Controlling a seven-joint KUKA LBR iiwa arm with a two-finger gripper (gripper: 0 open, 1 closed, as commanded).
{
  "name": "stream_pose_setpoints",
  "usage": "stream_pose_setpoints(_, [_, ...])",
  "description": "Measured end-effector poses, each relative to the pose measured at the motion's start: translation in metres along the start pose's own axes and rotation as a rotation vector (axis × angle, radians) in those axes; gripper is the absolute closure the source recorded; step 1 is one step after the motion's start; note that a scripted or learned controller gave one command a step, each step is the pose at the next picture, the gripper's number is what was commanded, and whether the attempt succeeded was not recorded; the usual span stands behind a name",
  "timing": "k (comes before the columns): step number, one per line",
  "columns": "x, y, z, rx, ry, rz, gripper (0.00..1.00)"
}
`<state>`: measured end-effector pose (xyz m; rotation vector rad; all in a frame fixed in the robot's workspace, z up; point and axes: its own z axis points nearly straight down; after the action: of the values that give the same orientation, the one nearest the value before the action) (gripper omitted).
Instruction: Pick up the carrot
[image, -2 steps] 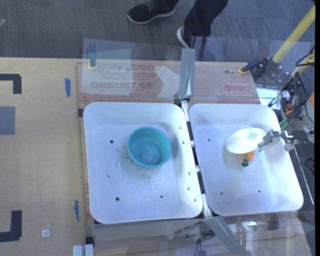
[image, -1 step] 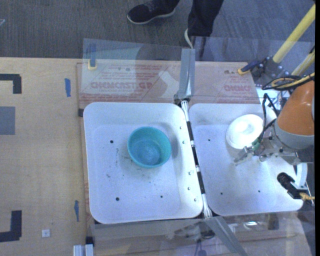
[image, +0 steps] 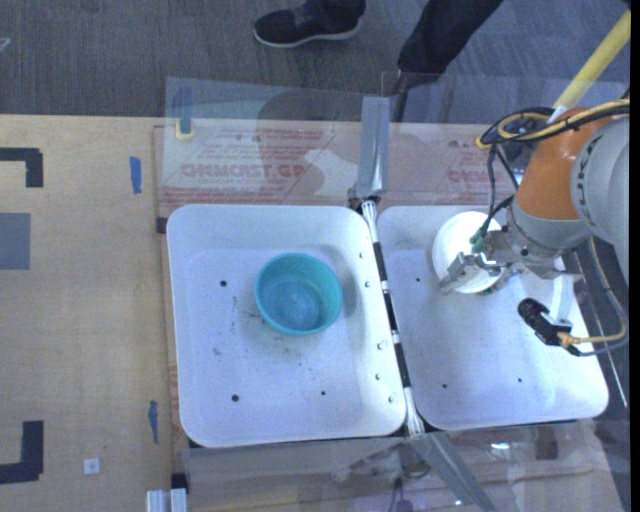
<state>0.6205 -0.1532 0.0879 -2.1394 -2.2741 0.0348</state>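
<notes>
**Carrot out of sight as the pincer hangs over the right bin**

No carrot can be made out; it may lie under the arm, beneath the pincer, but that is a guess. The pincer hangs over the upper left part of the right bin, just beside a white round thing, perhaps a bowl or plate, that sits near the bin's back wall. Whether the pincer is open, closed or gripping something cannot be told: its tips blur against the white surface. In the left bin stands a teal bowl, well apart from the arm. A black cable end dangles near the wrist.

The main risk, as I judge it, is closing on nothing or on the white round thing's rim instead of the carrot. The cable could also snag during a lift.
</notes>
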Motion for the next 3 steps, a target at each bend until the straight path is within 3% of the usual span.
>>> stream_pose_setpoints(1, [-0.04,0.01,-0.234,-0.032,0.002,0.202,0.0])
stream_pose_setpoints(2, [-0.003,-0.009,-0.077,-0.03,0.003,0.127,0.0])
stream_pose_setpoints(3, [-0.014,-0.034,-0.022,-0.031,0.001,0.02,0.0])
